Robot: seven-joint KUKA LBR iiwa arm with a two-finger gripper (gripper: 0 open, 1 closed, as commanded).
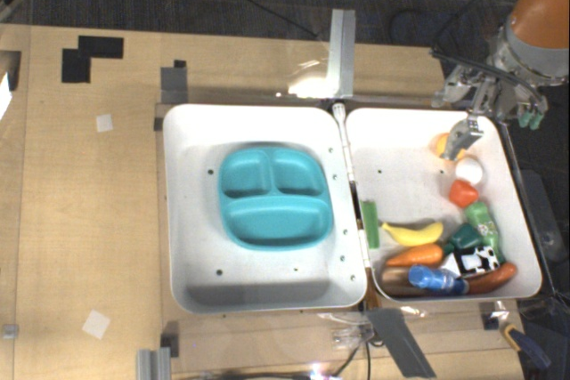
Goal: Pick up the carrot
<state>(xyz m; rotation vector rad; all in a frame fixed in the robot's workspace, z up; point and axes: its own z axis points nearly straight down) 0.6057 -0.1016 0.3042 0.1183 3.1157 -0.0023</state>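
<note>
Orange carrot (415,256) lies near-horizontal in right bin (401,138), right end slightly raised; fingers' (462,141) state unclear.

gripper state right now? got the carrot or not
gripper: cannot tell if open or shut; nothing seen between it, carrot lies in the right bin.

Hidden and cropped around the right bin (427,133)

The arm (541,9) is cut off by the top-right edge. The gripper (463,140) covers part of a yellow item (439,143) in that bin; its finger gap is unreadable.
</note>
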